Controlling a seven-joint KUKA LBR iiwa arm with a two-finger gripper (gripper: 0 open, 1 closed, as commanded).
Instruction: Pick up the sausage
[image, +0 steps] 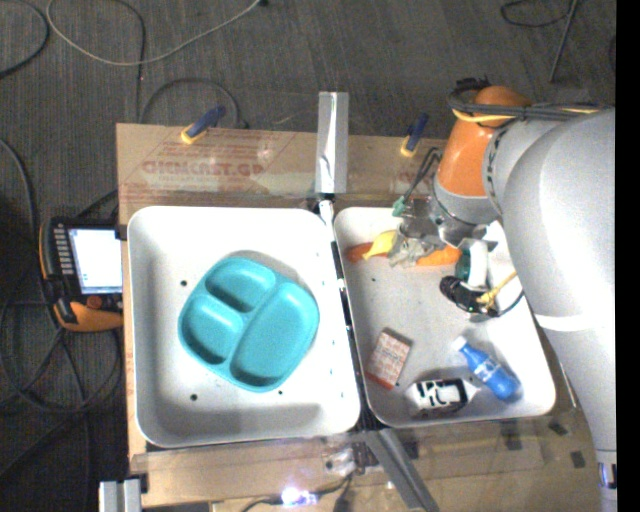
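A reddish-brown, ridged flat piece (390, 357), which looks like the sausage, lies in the right bin (530, 400) near its left wall, toward the front. My gripper (409, 247) is low at the back of that bin, well apart from the brown piece. It sits right over an orange and yellow item (372, 247) whose orange end also shows on the gripper's right side. The gripper body hides the fingertips.
A blue bottle (488, 371) and a black-and-white object (440, 393) lie at the front right of the right bin. The left bin (150, 260) holds a teal divided plate (250, 322). A metal post (331, 140) stands behind the bins.
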